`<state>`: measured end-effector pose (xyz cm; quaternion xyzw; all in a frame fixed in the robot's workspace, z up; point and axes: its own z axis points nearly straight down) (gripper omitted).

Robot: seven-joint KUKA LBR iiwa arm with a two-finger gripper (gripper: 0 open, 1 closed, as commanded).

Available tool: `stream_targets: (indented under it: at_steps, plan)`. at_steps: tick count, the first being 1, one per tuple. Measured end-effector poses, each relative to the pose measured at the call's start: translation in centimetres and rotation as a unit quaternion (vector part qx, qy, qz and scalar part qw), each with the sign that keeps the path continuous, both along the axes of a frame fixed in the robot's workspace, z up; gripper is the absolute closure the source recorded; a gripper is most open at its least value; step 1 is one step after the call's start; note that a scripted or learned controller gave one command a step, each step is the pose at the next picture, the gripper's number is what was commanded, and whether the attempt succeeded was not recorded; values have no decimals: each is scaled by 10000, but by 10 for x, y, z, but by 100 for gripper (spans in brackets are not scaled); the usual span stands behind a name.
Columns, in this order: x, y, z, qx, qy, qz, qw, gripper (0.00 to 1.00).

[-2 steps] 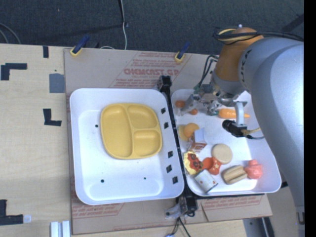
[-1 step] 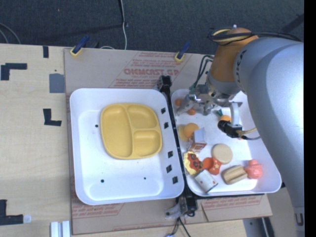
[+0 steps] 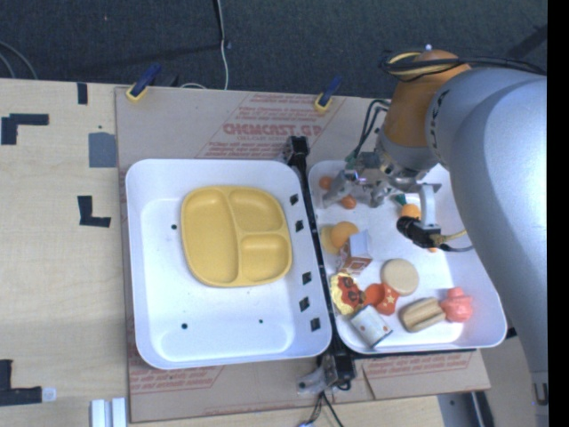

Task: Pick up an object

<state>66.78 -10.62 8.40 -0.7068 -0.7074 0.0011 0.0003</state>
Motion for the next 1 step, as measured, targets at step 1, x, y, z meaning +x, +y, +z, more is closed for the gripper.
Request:
stream_targets:
  at_steps: [1]
  plan:
    - [0,4,0,0,0,1,10000,0]
